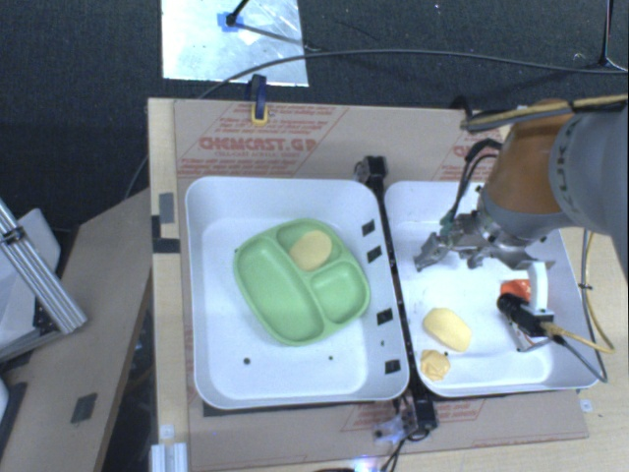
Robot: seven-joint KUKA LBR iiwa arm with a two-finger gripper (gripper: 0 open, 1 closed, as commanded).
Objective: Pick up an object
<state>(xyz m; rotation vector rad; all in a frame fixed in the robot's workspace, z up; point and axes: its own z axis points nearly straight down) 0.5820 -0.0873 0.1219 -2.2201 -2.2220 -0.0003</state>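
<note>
The thing nearest the jaws is a lemon (447,328): a smooth, bright yellow oval, lying on its side with its long axis running from upper left to lower right in the camera view. It rests on the floor of the right bin (472,380), in the bin's lower left part, and touches nothing.

Just below it, against the near wall of the same bin, sits a smaller yellow lump (434,364), duller and more crumpled in outline. The two are close, with a thin strip of white between them. Farther right in that bin lies a small orange piece (515,288), partly under the arm's gear; its shape is hard to make out.

The left bin (221,362) holds a green plate (285,303) with three compartments, set at a slant. In its top compartment lies a pale yellow lump (313,250), rounded and paler than the lemon. The other two compartments show bare green.

Both bins stand side by side on a desk (256,146) topped with printed cardboard.

The arm (550,175) reaches in from the right, and the jaws hang over the upper left part of the right bin, near the wall shared with the left bin. I cannot tell whether they are open or closed; nothing shows between them. The lemon lies below them in the view, toward the near wall, clearly apart, with bare white floor between.
</note>
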